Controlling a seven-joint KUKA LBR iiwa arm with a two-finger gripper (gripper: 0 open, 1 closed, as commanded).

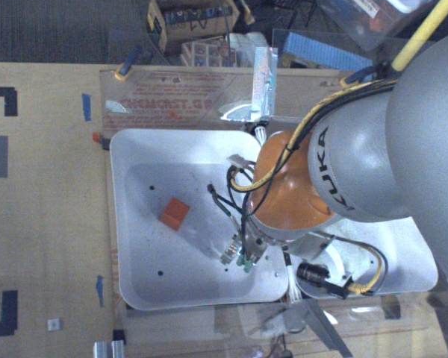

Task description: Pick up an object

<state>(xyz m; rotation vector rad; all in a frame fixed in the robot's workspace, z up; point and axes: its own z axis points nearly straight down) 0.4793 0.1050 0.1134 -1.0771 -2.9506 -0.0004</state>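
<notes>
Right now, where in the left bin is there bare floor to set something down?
The left bin has bare floor along its far wall and in its near left corner, on both sides of the orange block. The strip between the block and the gripper is also bare but narrow. The bin's right side is crowded by the arm's orange band and cables.

My bench [52, 222] is light plywood, seen at a slant. Two shallow white bins sit on it side by side: the left bin [127, 200] in full view, the right bin [418, 267] mostly covered by my arm. Blue tape strips [86, 107] stick to the wood left of the bins, another near the lower corner. Dark square markings [4, 101] lie along the far left edge. A clear plastic sheet [172, 99] lies flat just above the left bin.
</notes>
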